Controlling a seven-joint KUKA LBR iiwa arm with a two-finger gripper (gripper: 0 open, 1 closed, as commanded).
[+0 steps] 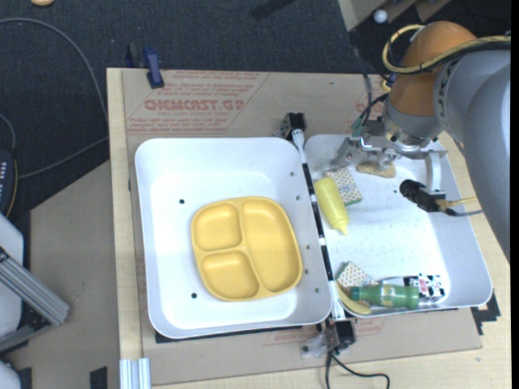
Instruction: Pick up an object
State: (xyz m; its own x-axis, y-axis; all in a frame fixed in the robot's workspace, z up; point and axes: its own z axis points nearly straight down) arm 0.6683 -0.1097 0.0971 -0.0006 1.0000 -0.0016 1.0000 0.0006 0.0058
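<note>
Dark carpet surrounds the worktop (203,104). At the right white bin (454,258), the hand (381,154) hovers over a tan flat object (375,168); whether it grips, I cannot tell. Best descend straight, centred, before closing.

I see the arm reaching in from the right, grey link uppermost, orange band directly above the wrist. End effector (375,154) points down and hangs low. Can't read its state from this angle.
</note>
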